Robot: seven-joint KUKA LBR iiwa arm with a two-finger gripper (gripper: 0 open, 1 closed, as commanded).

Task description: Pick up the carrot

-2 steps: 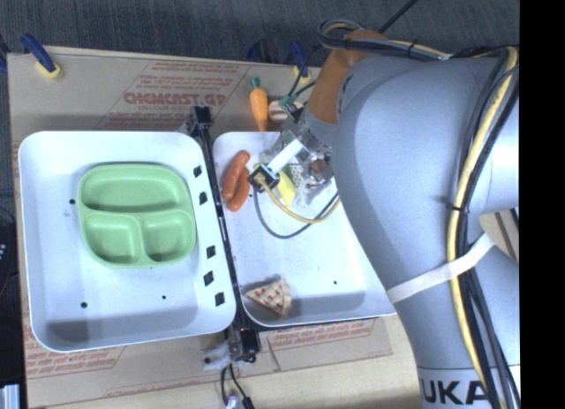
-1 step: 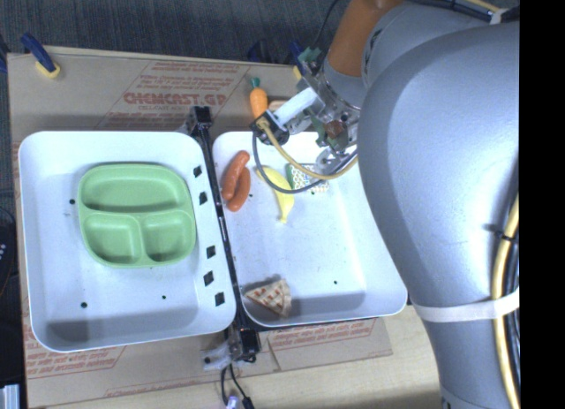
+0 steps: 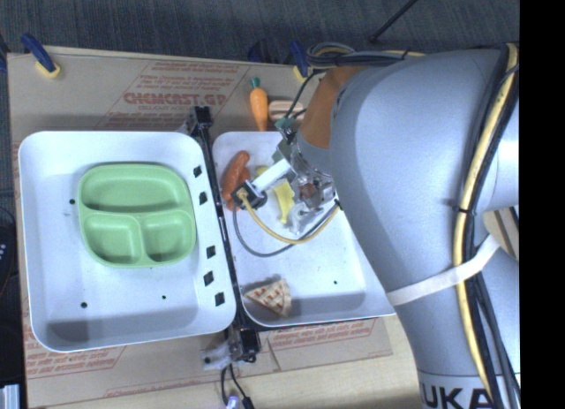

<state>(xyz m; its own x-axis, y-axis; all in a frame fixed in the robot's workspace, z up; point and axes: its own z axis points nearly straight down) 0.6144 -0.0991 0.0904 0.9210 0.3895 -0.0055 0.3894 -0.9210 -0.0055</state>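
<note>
Carrot point(image 3: 258, 108) lies outside the bins on the cardboard, just past the right bin point(image 3: 340, 288) far rim, untouched. Gripper point(image 3: 300, 193) hangs low inside that bin near a sausage point(image 3: 235, 175); whether it's closed, cannot tell. Pick not done.

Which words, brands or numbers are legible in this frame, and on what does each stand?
"CHEMCAST GP": red print on the cardboard sheet behind the left bin; smaller red lines under it are too blurred to read.
"UKA", the visible part of KUKA: on the arm's base, bottom right.
Red print along the cardboard's front edge: unreadable.
</note>
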